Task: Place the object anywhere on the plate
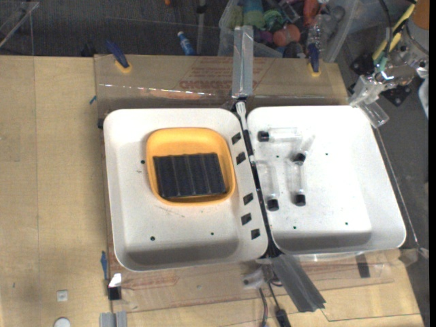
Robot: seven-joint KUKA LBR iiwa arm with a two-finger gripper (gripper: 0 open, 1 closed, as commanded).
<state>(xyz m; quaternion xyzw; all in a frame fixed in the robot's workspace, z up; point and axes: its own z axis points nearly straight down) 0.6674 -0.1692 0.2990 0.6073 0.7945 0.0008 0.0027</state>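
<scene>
A dark, ribbed rectangular slab (189, 174) lies flat in the well of the orange, rounded-square plate (187, 135). The plate sits toward the back of the left white bin (129, 237), so by my reckoning the object is already where the task wants it.

The slab looks stiff and fairly light, and so low that a grab from above would have little height to bite on. The best hold would probably be across its short width, along the ribs, where the grooves may stop it slipping. Its sides run close to the plate's raised rim, and only the front edge has a little spare room.

The gripper (368, 99) hangs beyond the back right corner of the right white bin (354, 182), well apart from the plate. I cannot tell whether it is released or clenched. A few clear, black-capped tubes (298, 176) lie scattered near that bin's left side.
</scene>
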